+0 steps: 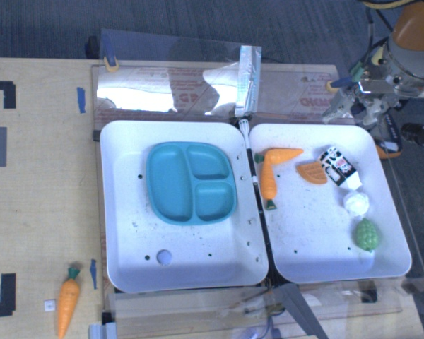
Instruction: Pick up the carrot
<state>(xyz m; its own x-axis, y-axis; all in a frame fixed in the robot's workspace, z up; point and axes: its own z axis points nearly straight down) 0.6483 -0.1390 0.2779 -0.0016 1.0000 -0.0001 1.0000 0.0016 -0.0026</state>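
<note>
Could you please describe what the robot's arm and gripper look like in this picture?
At the upper right, the arm shows an orange band over grey metal, with yellow and black cables looping above it. The gripper below is a cluster of silvery-grey metal parts with black wiring.

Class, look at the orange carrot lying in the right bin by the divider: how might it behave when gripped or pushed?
The carrot looks like a moulded toy, so probably stiff and light. Its rounded, tapering body may roll or pivot if nudged. Its smooth skin might slip from fingers.

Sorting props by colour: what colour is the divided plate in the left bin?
Teal blue: the divided plate shows clearly in the camera view.
</note>
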